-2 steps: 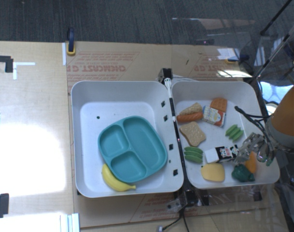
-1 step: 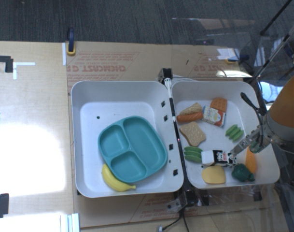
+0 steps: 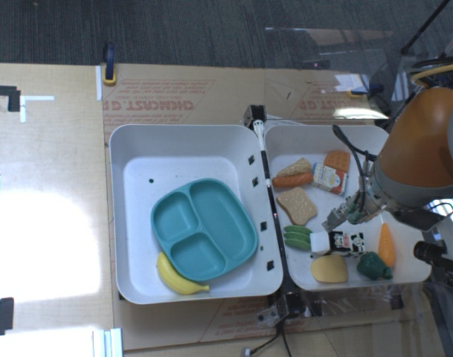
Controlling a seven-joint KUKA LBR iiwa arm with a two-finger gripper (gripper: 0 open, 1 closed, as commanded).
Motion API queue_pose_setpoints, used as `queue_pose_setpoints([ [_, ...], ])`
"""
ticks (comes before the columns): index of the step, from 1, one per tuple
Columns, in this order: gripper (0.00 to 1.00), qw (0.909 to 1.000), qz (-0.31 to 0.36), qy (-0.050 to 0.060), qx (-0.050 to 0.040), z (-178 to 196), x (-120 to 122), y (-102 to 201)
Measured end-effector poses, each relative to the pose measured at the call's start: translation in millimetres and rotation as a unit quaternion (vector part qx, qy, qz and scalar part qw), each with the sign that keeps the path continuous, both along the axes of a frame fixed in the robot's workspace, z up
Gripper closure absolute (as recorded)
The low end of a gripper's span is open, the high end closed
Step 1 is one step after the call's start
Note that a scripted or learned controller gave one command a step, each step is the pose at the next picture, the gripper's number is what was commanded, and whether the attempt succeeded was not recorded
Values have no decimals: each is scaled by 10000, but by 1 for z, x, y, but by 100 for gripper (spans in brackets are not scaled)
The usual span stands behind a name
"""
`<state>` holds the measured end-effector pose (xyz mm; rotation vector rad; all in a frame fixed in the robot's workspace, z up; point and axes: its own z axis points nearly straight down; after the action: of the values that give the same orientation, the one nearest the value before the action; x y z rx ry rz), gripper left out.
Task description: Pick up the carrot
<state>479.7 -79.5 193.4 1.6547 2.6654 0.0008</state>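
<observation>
One carrot (image 3: 387,245) lies near the right bin's (image 3: 405,277) front right corner, probably light, stiff plastic; I'd pinch its middle crosswise, though I cannot tell the gripper's (image 3: 347,216) jaw state.

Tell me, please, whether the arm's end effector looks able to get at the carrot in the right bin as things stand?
Probably yes. The carrot lies uncovered near the right bin's left wall, with a bread slice close beside it. The end effector hovers nearby in the same bin.

We are seeing a grey arm (image 3: 416,181) wearing a broad, glossy orange band (image 3: 427,136), black cables trailing alongside, ending in a small metallic gripper (image 3: 344,218).
</observation>
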Motion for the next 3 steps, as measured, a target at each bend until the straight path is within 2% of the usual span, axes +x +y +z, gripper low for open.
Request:
queue_pose_setpoints([
  [1, 100, 9752, 2211, -14, -30, 205, 69, -64],
  [2, 100, 9282, 3720, 6, -13, 77, 52, -55],
  [3, 0, 9281, 3723, 6, -13, 77, 52, -55],
])
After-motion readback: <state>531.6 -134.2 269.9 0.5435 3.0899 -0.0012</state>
